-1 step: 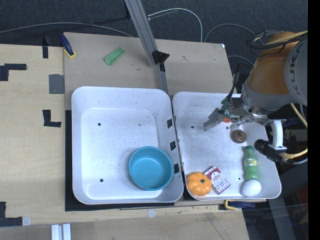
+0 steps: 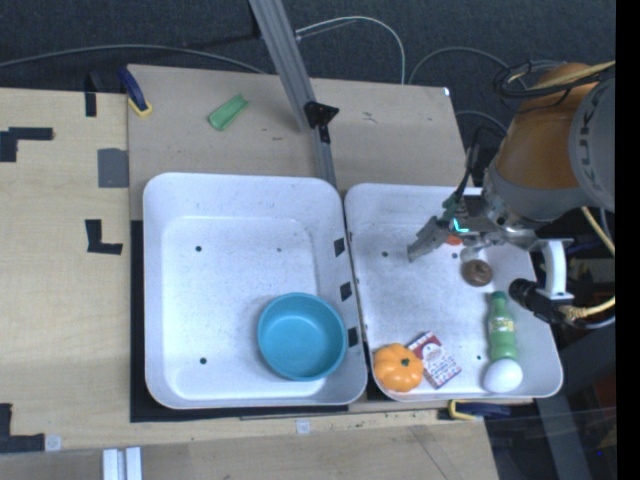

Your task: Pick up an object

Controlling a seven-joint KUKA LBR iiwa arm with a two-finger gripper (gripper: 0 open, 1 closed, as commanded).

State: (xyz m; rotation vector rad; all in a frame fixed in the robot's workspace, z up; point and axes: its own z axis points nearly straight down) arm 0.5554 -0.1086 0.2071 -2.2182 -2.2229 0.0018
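The two-finger end effector point(image 2: 425, 245) is positioned with fingers spread and nothing held above bare floor of the right-hand shallow white bin point(image 2: 400, 288), the pickable objects, among them the small orange pumpkin-shaped toy point(image 2: 398, 368), being gathered along its near edge.

The two bins point(image 2: 170, 268) look like smooth white plastic speckled with dark flecks, and they sit on a worktop point(image 2: 60, 298) of pale, matt wood-like board. The blue bowl point(image 2: 301, 336) has a smooth, faintly shiny plastic look, while the orange pumpkin point(image 2: 398, 368) and the green bottle point(image 2: 501, 330) are glossy.
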